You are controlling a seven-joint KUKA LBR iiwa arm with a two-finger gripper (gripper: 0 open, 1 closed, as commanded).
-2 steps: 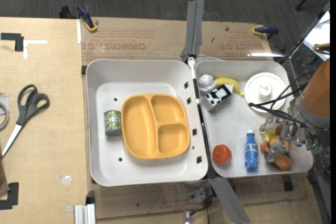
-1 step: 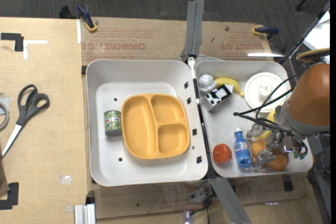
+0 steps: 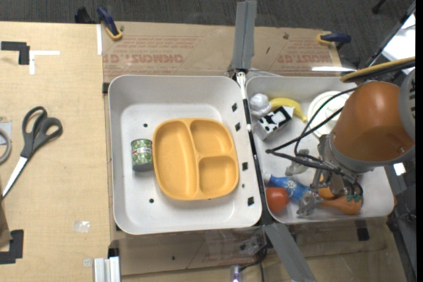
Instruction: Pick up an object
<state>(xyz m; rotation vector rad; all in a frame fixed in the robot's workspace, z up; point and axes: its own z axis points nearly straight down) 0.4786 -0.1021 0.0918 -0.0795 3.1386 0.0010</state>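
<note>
Arm point(image 3: 370, 122) hides end effector point(image 3: 316, 198), so we can't tell its state; crowded tomato point(image 3: 277, 199) and carrot point(image 3: 340, 205) risk a miss.

Two white bins point(image 3: 125, 142) on a pale tan tabletop point(image 3: 53, 162). In the left bin, an orange-yellow divided plate point(image 3: 195, 158) and a small green-patterned can point(image 3: 141, 154) with a grey rim. In the right bin, a yellow banana point(image 3: 289, 106), a black-and-white patterned block point(image 3: 273, 121), a red ball point(image 3: 277, 199). Black-handled scissors point(image 3: 30, 142) near the tabletop's left edge.
</note>
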